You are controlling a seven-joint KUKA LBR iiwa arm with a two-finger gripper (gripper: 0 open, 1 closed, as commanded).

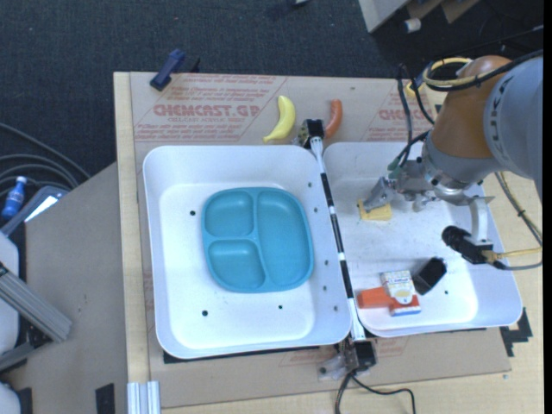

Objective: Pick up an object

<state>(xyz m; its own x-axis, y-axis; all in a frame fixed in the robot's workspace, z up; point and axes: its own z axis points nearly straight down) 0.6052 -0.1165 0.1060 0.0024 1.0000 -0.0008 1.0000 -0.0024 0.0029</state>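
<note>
Camera view puts the gripper (377,199) in the upper left part of the right bin (366,164), with the arm reaching in from the right. It sits right over a small yellow wedge (378,215), the thing I would go for. The wedge lies on the bin floor just below and under the gripper's tip, touching it or all but touching it. I can't tell which from this slant. As far as I can judge, its long side runs roughly across the view, from the divider (332,222) between the bins toward the arm. So there is almost no sideways travel left, and the move comes down to depth and to closing across the short side. I cannot tell how wide the gripper stands, because the wrist and its grey body cover the tip. I also see nothing I could honestly call held, and the wedge looks to be resting flat on the bin. The other candidates are well apart, toward the near edge of the same bin: a small printed box (398,283), an orange piece (373,297) touching it, and a black lump (429,274) just beside them. The left bin (172,231) holds a blue divided plate (257,235), far from the gripper.
</note>
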